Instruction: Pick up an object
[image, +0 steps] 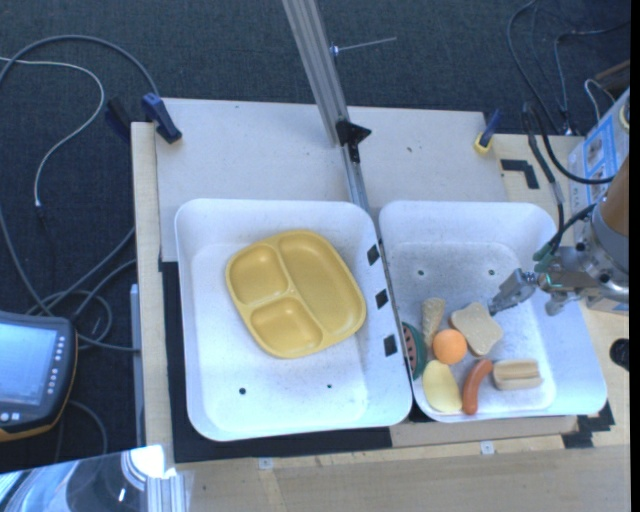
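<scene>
You are early in the task: nothing is lifted, and every candidate object lies on the floor of the right bin (470, 225). The gripper (512, 292) hangs over that bin at the right of the frame, reaching in from the right edge, and nothing shows between its fingers. You can see the fingers pointing toward the lower left, but whether they stand apart or together I cannot tell at this size.

The pile sits in the lower part of the right bin. Closest to the gripper is the slice of bread (477, 328), just below and left of the fingertips. Beside it to the left stands a pale tan piece (432, 316), and below that the orange ball (450, 347). Further down lie the yellow pear-like piece (441, 386), the red sausage (476, 384) and the tan block (516, 374); a watermelon wedge (409, 345) rests against the bin's left wall.

The left bin (200, 300) carries the yellow divided plate (294, 292), well apart from the gripper.

What is left, in my judgement, is the whole grasp: descend, close, lift.
</scene>
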